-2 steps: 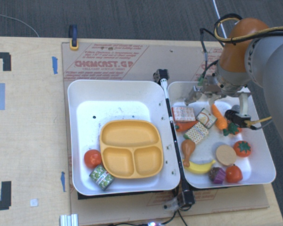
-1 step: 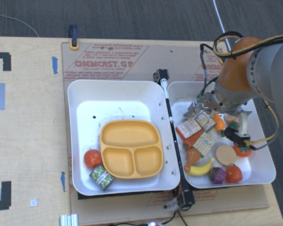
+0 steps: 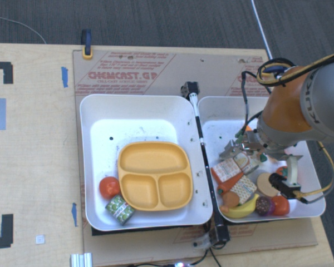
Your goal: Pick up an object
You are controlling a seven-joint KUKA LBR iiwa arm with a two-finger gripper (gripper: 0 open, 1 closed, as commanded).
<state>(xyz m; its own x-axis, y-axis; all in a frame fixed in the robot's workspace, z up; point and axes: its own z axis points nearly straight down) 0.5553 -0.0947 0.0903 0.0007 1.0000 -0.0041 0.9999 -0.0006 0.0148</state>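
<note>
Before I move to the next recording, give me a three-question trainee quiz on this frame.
1. True or false: the yellow three-compartment plastic tray lies in the left white bin.
2. Which bin holds the yellow toy banana? A) left B) right
3. Fill in: the red toy tomato sits at the tray's ___ side in the camera view.

Key: 1 true; 2 B; 3 left.

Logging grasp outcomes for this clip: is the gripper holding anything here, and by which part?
It cannot be told. The gripper is down among the toy food in the right bin, next to a small carton, but nothing is seen gripped.
</note>
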